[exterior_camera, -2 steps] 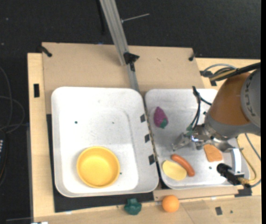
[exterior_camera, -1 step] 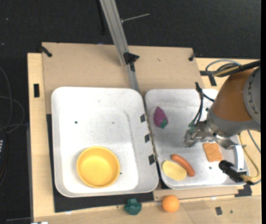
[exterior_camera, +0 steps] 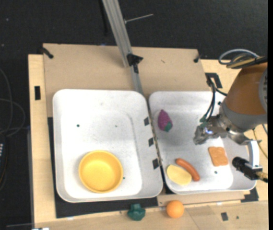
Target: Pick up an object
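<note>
The gripper (exterior_camera: 204,134) hung over the middle of the right bin (exterior_camera: 184,98), and whether it stood wide or narrow could not be told from this slanted view; nothing showed clamped in it. The nearest candidate was the orange cracker-like square (exterior_camera: 218,155), which lay just beside the gripper, toward the bin's near edge and a little to the view's right, flat on the floor with no marked long axis. The sausage (exterior_camera: 188,169) lay farther toward the near edge and to the view's left, its long axis running diagonally from upper left to lower right, touching or overlapping the pale yellow potato-like piece (exterior_camera: 178,175). The purple fruit (exterior_camera: 164,120) sat well apart, across the bin by the divider. By count, the right bin held four things: one square, one sausage, one yellow piece, one purple fruit. The left bin (exterior_camera: 98,99) held one yellow bowl (exterior_camera: 100,171). Outside the bins, on the bench's front edge, sat one orange ball (exterior_camera: 174,209) and one small green object (exterior_camera: 136,212).
</note>
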Motion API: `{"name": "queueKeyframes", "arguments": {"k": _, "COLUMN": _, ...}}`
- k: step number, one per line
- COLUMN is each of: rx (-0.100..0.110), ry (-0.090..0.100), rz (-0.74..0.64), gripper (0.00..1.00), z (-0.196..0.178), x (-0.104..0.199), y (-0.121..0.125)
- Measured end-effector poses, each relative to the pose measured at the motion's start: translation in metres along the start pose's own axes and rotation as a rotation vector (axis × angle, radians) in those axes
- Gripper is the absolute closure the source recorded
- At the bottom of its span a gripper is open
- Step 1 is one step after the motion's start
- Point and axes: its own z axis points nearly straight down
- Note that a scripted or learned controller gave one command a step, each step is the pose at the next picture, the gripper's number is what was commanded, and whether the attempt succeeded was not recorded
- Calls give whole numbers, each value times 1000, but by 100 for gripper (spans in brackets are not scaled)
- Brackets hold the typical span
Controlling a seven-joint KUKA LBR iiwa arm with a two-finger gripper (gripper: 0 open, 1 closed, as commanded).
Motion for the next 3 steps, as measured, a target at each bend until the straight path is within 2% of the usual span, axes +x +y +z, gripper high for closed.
{"name": "queueKeyframes", "arguments": {"k": 1, "rx": -1, "ry": 0, "rz": 0, "gripper": 100, "z": -43, "x": 0, "y": 3}}
{"name": "queueKeyframes", "arguments": {"k": 2, "rx": 1, "ry": 0, "rz": -1, "gripper": 100, "z": -70, "x": -1, "y": 4}}
{"name": "queueKeyframes", "arguments": {"k": 3, "rx": 4, "ry": 2, "rz": -2, "gripper": 100, "z": -61, "x": 56, "y": 5}}
